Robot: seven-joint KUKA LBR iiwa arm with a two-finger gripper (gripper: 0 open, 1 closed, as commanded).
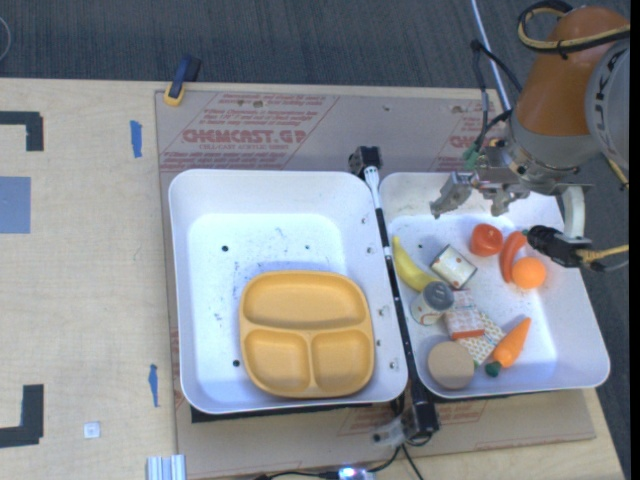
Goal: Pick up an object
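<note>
We're looking at a robotics lab here: a grey and orange arm (pixel 570 78) leans over two white bins (pixel 190 228) on a taped-up wooden desk (pixel 80 298), plastic toy food (pixel 470 288) in one, cables (pixel 480 28) trailing over dark carpet (pixel 250 18).

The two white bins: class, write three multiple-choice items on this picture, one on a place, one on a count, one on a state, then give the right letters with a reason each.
1. Where does the yellow divided tray lie?
A. in the left bin
B. in the right bin
C. on the bare bench

2. How many compartments does the tray have?
A. two
B. three
C. five

3. How is the gripper placed?
A. resting inside the tray
B. above the far end of the right bin
C. above the left bin

Answers: 1 A, the tray sits on the left bin's floor. 2 B, one long section and two smaller ones. 3 B, it hangs above the right bin's far end, beyond the banana and carrot.
</note>
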